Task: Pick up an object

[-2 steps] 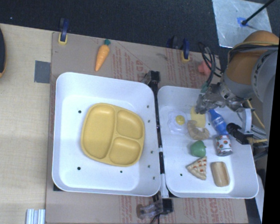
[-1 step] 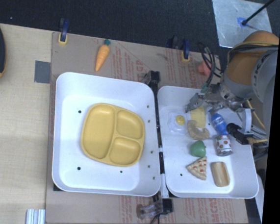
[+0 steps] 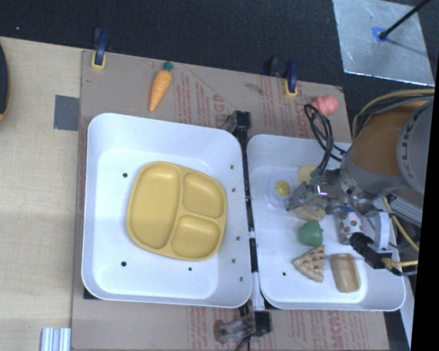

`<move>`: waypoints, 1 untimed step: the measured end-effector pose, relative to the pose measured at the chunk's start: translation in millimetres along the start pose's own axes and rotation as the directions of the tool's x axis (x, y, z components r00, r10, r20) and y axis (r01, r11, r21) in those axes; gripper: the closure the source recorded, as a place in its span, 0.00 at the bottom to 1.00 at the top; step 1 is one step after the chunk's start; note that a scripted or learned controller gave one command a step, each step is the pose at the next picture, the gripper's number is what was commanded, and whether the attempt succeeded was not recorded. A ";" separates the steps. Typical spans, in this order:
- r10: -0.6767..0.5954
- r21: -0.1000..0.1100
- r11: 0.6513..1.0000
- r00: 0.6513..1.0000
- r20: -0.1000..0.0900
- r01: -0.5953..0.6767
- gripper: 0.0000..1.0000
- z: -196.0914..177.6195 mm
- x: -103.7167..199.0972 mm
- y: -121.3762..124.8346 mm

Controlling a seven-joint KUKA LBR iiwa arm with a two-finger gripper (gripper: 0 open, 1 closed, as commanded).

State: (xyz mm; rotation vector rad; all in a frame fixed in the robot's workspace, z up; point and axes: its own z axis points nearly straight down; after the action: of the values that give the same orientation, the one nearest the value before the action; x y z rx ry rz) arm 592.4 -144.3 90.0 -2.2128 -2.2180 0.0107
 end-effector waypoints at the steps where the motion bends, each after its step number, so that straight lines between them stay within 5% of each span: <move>1: -0.006 -0.012 1.000 1.000 0.002 0.006 0.00 -2.9 26.2 56.6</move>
State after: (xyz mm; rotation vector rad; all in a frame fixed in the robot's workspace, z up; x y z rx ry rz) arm 648.9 -118.0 92.4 -2.2133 -2.2310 -0.0010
